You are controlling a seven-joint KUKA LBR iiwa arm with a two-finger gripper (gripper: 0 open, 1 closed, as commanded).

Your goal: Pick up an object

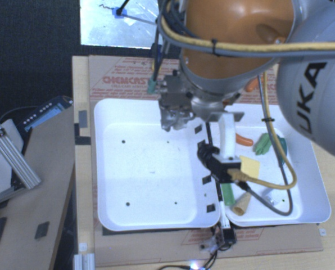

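Orange-banded KUKA arm looms over two white bins, its claw hanging at twelve o'clock of the left one; whether it is clenched or released, I cannot tell. Candidates, a yellow block, green toy and cone, lie in the right bin at three o'clock. Likely approach stage: it must swing right, then descend.
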